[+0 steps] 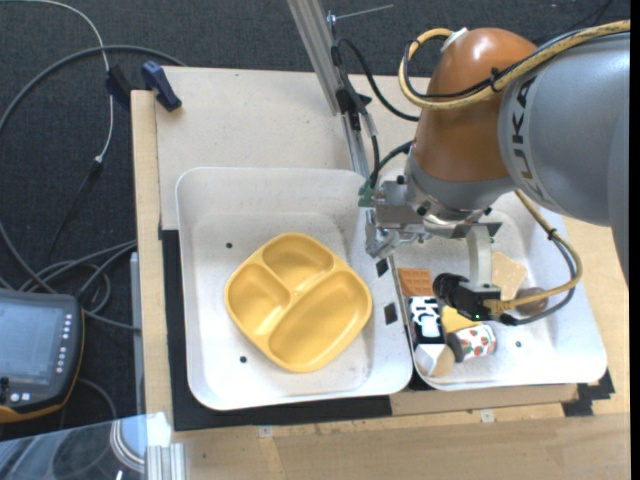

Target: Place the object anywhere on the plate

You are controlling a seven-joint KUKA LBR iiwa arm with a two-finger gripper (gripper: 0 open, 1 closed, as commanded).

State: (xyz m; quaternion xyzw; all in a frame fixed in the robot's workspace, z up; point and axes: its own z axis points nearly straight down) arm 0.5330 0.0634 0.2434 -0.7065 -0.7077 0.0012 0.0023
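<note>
Two white bins [200,298] sit side by side on the desk [250,118]; a yellow plate [298,301] lies in the left one. The gripper [432,258] hangs over the right bin's cluttered objects [455,328], whether open or closed I cannot tell.

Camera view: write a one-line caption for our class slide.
KUKA arm's gripper hovers over the cluttered right bin, while the yellow divided plate waits in the left bin.
</note>
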